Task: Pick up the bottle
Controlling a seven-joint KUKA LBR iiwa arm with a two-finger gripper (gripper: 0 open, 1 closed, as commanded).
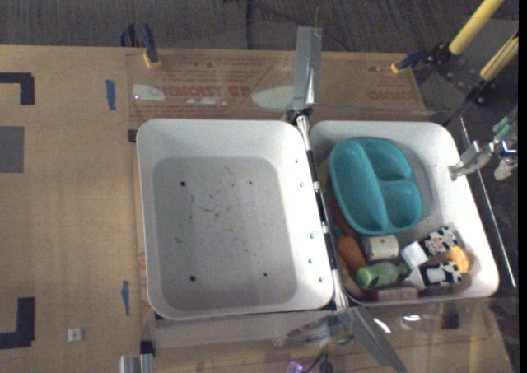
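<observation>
Green bottle (384, 273) lying on its side in the right bin (470, 198); end effector (486, 156) at the rim, opening indiscernible.

Faint reddish print on the cardboard sheet (206, 83) behind the bins is too blurred to read.

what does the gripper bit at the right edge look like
The gripper shows as a small piece of pale silvery metal with a shiny, angular bracket-like shape, reaching over the rim of the right bin. A small teal-green spot sits on it near the frame edge.
</observation>
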